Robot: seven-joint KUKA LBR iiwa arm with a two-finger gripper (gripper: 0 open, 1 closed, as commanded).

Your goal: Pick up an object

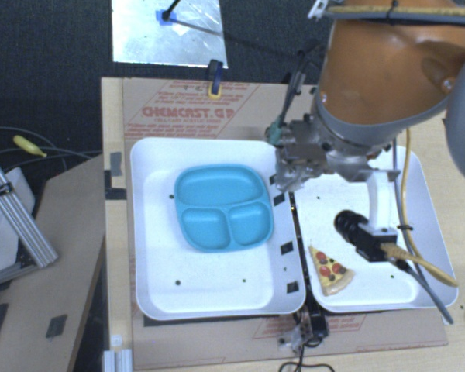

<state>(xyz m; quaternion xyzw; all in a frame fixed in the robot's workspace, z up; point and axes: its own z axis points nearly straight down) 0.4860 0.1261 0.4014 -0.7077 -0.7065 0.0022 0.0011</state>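
End effector (294, 165) fingers possibly blurred.

Two white bins (151, 285), the left holding a light blue divided plate (221, 208); the right a pizza slice (331, 270), tan with red dots; brown cardboard (194, 107) printed in red lettering; orange arm band (387, 60)

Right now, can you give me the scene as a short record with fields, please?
left bin: holds a blue divided plate
right bin: holds a toy pizza slice near its front edge
arm: hangs over the back of the right bin
gripper: above the wall between the bins
held: nothing seen between the fingers
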